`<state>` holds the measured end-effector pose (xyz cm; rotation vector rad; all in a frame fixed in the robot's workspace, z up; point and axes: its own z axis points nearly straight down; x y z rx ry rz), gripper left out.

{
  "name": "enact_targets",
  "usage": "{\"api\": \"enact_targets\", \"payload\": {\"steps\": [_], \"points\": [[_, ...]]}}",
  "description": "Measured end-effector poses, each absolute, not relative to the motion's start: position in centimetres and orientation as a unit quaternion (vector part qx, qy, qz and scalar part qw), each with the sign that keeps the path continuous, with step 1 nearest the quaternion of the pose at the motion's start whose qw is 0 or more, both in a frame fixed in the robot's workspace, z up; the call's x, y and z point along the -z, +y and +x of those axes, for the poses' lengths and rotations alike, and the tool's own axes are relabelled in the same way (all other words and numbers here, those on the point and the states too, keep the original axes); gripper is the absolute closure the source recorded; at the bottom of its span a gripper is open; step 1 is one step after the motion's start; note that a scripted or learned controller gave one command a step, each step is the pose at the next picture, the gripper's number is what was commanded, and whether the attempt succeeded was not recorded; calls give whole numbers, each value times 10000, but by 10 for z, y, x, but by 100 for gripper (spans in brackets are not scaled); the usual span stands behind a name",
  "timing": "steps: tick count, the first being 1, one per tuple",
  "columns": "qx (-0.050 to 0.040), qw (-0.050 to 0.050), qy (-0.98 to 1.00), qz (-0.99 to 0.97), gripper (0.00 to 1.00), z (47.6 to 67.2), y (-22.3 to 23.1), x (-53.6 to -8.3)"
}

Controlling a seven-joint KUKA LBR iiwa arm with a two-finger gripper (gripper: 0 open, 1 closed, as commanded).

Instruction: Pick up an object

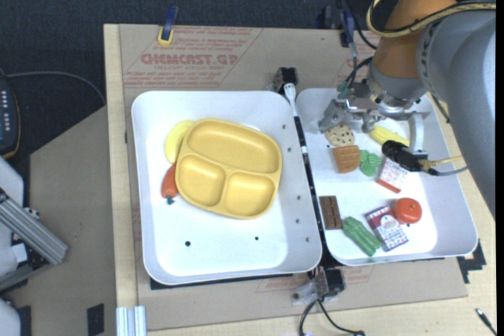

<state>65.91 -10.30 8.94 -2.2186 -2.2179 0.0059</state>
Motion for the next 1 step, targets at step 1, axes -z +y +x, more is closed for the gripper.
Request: {"api": "enact_targets", "payload": {"steps": [1], "points": [[-9, 10, -7072, -7071, 0, 659, -102, -85]]}}
